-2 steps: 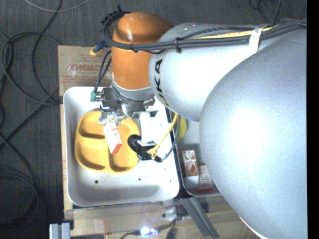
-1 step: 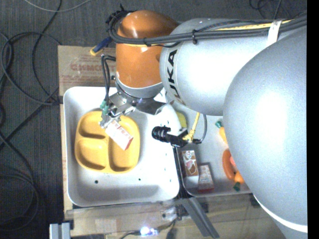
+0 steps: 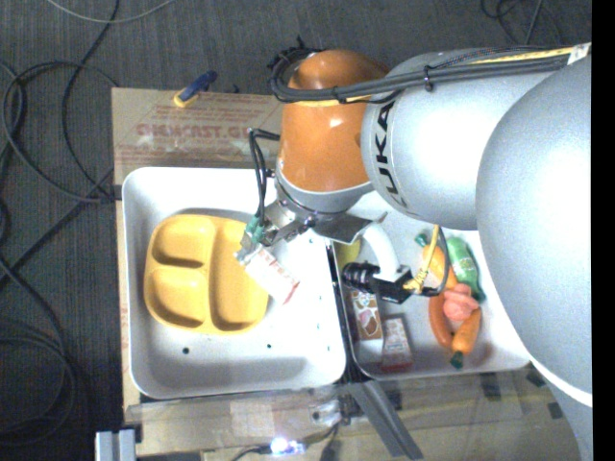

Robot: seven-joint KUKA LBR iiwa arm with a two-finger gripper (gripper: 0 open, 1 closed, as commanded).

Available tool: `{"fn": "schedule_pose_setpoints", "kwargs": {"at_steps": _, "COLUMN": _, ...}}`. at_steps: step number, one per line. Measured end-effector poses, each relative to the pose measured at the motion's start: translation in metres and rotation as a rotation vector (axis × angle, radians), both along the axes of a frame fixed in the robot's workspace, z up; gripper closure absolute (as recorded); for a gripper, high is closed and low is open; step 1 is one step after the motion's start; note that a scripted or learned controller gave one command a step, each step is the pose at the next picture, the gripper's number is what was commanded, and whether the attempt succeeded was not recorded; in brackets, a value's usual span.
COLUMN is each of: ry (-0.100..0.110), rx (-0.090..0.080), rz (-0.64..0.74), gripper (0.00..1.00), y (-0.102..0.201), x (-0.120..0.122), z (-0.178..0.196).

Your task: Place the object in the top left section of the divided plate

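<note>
A yellow divided plate (image 3: 192,277) lies in the left white bin (image 3: 231,373), with two sections on its left and one long section on its right. My gripper (image 3: 254,244) hangs over the plate's right section, near its upper right rim. A white packet with red print (image 3: 275,276) sits tilted at the fingertips, over the plate's right edge, and the gripper looks shut on its upper end. The arm's orange band and grey body hide the bin's upper right corner.
The right bin (image 3: 500,358) holds brown packets (image 3: 366,315), a carrot (image 3: 463,334), a pink item (image 3: 459,302), a green item (image 3: 461,257) and a white round piece (image 3: 381,248). A blue and yellow marker (image 3: 195,86) lies on the cardboard behind the bins.
</note>
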State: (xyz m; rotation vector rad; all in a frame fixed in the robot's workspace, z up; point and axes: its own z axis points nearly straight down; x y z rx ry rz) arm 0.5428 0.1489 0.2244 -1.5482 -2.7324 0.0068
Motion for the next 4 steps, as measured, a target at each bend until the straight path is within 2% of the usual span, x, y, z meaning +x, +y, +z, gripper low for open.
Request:
{"fn": "schedule_pose_setpoints", "kwargs": {"at_steps": 1, "ry": 0.001, "rx": 0.000, "rz": -0.014, "gripper": 1.00, "y": 0.014, "x": 0.023, "z": -0.040}}
{"fn": "schedule_pose_setpoints", "kwargs": {"at_steps": 2, "ry": 0.000, "rx": 0.001, "rz": -0.110, "gripper": 1.00, "y": 0.073, "x": -0.032, "z": 0.019}}
{"fn": "schedule_pose_setpoints", "kwargs": {"at_steps": 3, "ry": -0.003, "rx": 0.000, "rz": 0.027, "gripper": 1.00, "y": 0.013, "x": -0.038, "z": 0.068}}
{"fn": "schedule_pose_setpoints", "kwargs": {"at_steps": 4, "ry": -0.003, "rx": 0.000, "rz": 0.027, "gripper": 0.00, "y": 0.013, "x": -0.038, "z": 0.069}}
